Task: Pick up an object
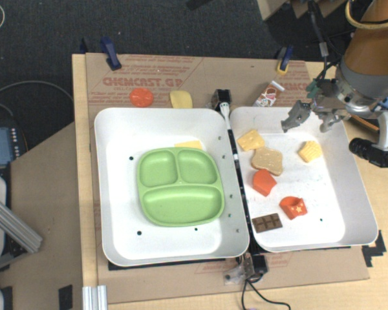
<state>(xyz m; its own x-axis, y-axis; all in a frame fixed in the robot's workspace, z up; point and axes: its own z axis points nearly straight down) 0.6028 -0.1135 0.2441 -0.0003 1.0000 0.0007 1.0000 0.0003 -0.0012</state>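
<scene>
A: Above the right bin's [349,173] far end, the pincer [313,116] hangs with its fingers spread apart, holding nothing.

B: Probably lining up a pick. Nearest thing?

A: The yellow block [310,151], lying just below it, long axis slanting toward the far right corner. Toast [267,161] sits beside.

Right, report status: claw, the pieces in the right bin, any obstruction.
Claw open, holding nothing, over right bin's far edge. Yellow corn piece nearest, lying free. Nothing between claw and corn.
</scene>
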